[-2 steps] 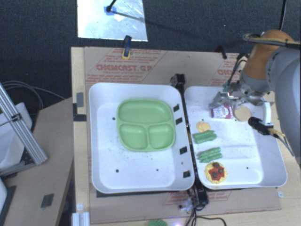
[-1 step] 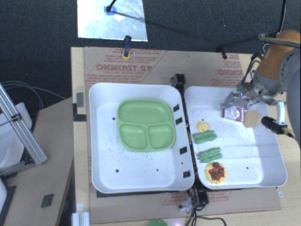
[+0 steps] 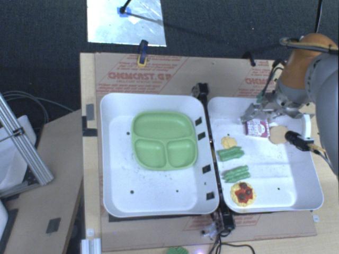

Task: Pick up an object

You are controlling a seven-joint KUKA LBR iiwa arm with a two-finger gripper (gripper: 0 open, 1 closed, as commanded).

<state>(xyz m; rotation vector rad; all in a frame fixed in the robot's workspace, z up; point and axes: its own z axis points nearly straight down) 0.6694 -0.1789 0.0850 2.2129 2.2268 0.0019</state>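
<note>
A tabletop covered by a sheet of brown printed cardboard carries two shallow white bins side by side, seen from above at a slant. The left bin holds one green divided plate with three compartments, lying flat near its middle. The right bin holds the smaller things. The grey arm, with its orange band, reaches in from the right and bends down over the far right corner of that bin.

The end effector hangs low over the bin's far end. Whether it is open or closed cannot be told, and nothing can be seen held in it.

Just below it, touching or nearly so, lies a small pink and white carton, its long axis running roughly left to right. This looks like the likeliest thing to pick: it sits directly on the near side of the end effector, so the coming move is probably a short drop and close across the carton's narrow side.

Beside the carton to the right is a tan round cookie. Nearer the camera, along the bin's left side, lie a small yellow piece, two bundles of green beans, their long axes also left to right, and a little pizza with red topping.
</note>
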